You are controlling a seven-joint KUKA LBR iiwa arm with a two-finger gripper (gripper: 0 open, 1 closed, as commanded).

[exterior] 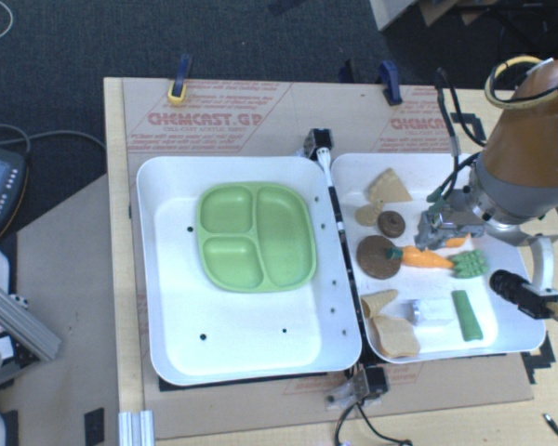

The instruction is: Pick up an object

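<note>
Dark grey carpet (121, 26) surrounds the table (260, 110), whose brown cardboard top bears red lettering, blue clamps (388, 80) at its far edge, and cables (0, 17) trailing nearby.

Two white bins (167, 249) look like smooth, slightly glossy plastic. In the left one sits a matt pale-green plastic divided plate (258, 236). The bench top (214, 110) looks like brown cardboard with red print. At right, the arm's orange band (530, 137) shines glossy above matt grey casing.
</note>
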